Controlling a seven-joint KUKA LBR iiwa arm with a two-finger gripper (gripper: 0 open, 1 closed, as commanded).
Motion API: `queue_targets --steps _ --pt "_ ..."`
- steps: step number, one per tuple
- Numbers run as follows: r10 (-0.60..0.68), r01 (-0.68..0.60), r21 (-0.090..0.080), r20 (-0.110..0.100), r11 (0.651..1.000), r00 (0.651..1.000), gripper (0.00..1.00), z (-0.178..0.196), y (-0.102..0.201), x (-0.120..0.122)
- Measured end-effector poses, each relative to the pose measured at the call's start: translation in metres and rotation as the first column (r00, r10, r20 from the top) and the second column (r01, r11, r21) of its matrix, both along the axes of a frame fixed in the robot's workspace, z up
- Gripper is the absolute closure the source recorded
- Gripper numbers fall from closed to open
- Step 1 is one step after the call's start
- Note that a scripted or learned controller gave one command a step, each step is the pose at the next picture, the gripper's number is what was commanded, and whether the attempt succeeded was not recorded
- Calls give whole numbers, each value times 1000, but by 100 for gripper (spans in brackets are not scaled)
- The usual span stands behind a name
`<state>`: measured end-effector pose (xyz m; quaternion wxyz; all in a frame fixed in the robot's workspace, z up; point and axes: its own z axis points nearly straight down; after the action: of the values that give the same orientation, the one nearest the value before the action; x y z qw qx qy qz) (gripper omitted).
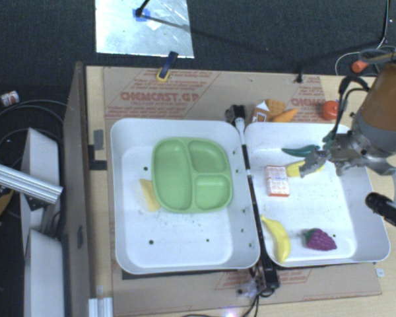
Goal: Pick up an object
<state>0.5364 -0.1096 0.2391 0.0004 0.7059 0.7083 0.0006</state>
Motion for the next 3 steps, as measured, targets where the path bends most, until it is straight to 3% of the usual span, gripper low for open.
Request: queue_targets --steps 1,2,3 --pt "0 0 -1 -3 1000 1000 0 -51 -22 57" --pt "-4 4 0 -8 1000 1000 0 -151 -60 89" --pt "3 -3 1 0 1000 1000 0 -145 -25 82"
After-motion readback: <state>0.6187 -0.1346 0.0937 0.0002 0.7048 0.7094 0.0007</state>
